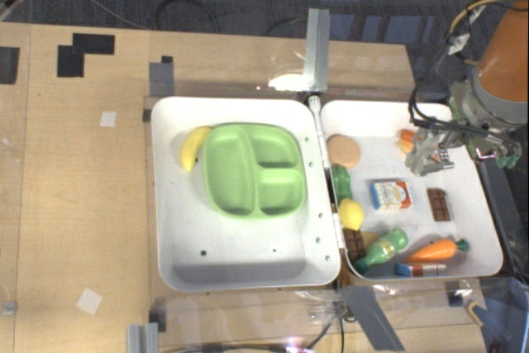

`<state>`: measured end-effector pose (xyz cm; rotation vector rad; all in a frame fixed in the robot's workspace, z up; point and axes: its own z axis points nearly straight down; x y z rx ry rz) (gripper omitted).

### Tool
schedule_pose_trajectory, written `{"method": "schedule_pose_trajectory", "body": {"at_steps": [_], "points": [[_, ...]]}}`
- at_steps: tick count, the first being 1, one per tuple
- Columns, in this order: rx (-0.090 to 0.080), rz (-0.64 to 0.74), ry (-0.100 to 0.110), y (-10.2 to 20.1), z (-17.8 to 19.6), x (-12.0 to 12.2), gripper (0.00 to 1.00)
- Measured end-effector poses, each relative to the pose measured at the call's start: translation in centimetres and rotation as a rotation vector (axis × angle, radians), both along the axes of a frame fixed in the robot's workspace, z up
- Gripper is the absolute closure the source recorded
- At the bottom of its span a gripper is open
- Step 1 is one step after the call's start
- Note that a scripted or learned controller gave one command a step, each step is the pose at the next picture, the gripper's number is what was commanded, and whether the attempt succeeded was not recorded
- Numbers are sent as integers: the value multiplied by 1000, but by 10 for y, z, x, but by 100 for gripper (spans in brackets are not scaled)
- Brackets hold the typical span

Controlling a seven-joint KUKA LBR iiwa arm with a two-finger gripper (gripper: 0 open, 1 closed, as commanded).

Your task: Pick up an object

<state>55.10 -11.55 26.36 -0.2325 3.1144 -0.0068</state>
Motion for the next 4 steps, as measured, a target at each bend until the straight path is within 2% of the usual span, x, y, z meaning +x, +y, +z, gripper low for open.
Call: {"method": "schedule_pose_trajectory", "body": {"at_steps": [1,2,3,4], "points": [[-4,196,5,-92,46,52,100],[5,141,20,-89,-107,18,100],[-6,612,8,-89,-109,66,100],[-6,610,7,-89,-109,66,0]]}}
